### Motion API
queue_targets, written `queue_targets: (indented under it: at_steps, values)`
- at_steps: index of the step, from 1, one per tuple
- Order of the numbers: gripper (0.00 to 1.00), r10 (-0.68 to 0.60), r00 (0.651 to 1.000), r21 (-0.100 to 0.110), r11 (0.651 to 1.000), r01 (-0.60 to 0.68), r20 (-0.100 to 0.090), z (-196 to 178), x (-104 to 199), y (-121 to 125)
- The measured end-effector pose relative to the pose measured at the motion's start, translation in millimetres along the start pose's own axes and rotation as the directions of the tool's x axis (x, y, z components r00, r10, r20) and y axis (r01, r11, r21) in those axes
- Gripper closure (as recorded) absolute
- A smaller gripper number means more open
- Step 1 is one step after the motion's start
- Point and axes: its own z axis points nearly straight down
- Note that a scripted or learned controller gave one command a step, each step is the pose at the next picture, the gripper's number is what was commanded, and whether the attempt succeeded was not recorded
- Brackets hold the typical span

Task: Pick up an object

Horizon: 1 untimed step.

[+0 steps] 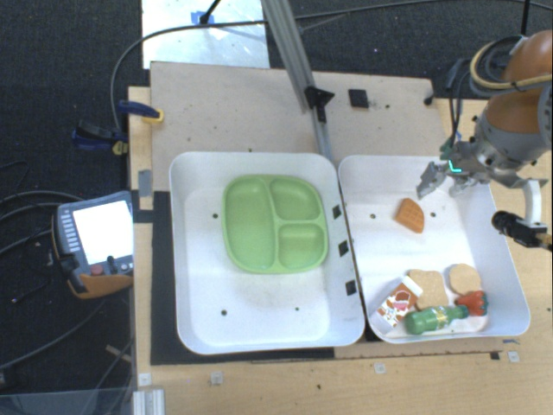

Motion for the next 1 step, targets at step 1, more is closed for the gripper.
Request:
queue_targets:
  at_steps: [1]
  values:
    - [0.0, -0.001, 1.0, -0.004, 1.0, 0.001, 0.001, -1.9, 0.0, 1.1]
